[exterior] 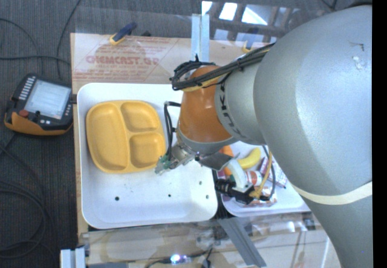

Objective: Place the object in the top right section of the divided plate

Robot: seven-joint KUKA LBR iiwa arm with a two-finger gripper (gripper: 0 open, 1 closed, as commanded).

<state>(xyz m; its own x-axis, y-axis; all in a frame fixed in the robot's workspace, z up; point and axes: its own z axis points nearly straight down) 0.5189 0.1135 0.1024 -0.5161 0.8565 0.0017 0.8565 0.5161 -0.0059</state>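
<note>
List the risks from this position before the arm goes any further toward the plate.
1. The gripper sits low at the yellow divided plate's lower right rim; moving on at this height could knock or shove the plate.
2. Something small and greenish shows at the gripper's tip, but a firm hold cannot be confirmed; it may drop short of the plate.
3. The top right section is beyond the lower right one, so an early release would likely land in the wrong compartment.

A divided plate (pixel 124 135) is being kept in the left bin (pixel 145 203), with the gripper (pixel 164 164) positioned just beside its lower right corner.
</note>
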